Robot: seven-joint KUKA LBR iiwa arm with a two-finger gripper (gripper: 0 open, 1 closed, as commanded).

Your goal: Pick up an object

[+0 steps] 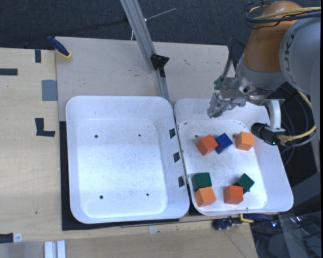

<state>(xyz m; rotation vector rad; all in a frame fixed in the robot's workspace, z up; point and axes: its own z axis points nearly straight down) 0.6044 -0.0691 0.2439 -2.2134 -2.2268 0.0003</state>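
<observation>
Arm over the right bin, blocks lying loose below it

The hand [218, 107] hangs above the far rim of the right bin [274, 190]; whether it is spread or pressed together I cannot tell. Two orange blocks [206, 144] [244, 141] flank a blue block [224, 142]; nearer, a green block [202, 180] touches another orange one, partly overlapped.

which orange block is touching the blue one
The orange block at the upper left of the right bin; its right side meets the blue block. The other orange ones don't.
</observation>
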